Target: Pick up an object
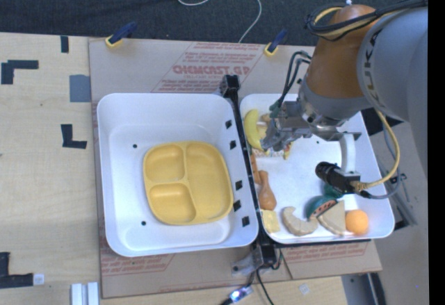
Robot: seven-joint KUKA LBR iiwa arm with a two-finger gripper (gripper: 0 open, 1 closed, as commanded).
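Banana [252, 128]: in right bin [372, 158], upper left corner, against left wall. Claw [278, 140]: low over bin, just right of banana; finger state cannot be told. Along left wall below banana: brown drumstick-shaped piece [264, 189]. Front edge: bread slice [299, 221], sandwich wedge [332, 217], orange ball [357, 221]. Left bin [118, 123]: yellow divided plate [187, 181]. Both bins on table [42, 158].

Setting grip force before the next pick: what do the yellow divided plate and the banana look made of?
The yellow divided plate looks like moulded plastic, matte with a soft sheen and rounded compartment ridges. The banana by the tool seems a smooth, glossy plastic toy, though real fruit can't be ruled out.
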